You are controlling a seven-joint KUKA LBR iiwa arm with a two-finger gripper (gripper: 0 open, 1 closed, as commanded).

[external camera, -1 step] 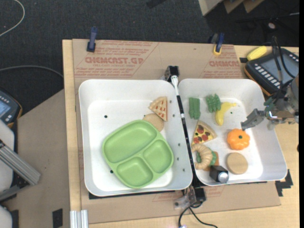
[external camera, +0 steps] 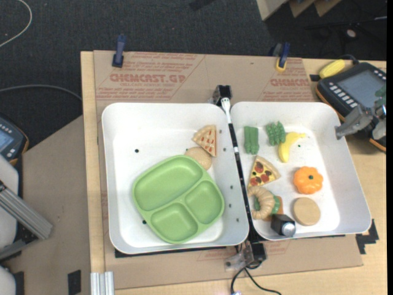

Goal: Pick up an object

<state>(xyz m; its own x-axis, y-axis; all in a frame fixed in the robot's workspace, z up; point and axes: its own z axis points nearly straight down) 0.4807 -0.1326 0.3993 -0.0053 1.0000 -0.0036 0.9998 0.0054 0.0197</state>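
At the right edge of the frame, just past the right bin's (external camera: 344, 165) upper corner, the gripper (external camera: 359, 120) hangs over the bench beside a teach pendant (external camera: 350, 85); whether it is open or closed cannot be told, and nothing is seen in it. Candidate objects lie loose in that bin, apparently scattered for easy picking: pizza slice (external camera: 263, 172), toy pumpkin (external camera: 307, 179), banana (external camera: 288, 144), round cookie (external camera: 306, 212). The left bin (external camera: 123, 134) holds a green divided plate (external camera: 178, 198).

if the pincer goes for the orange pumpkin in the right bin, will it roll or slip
The orange pumpkin looks round and glossy, so it may slip from a pinch or roll if nudged. Its flattish base probably steadies it. It sits apart from the round tan disc, leaving some room.
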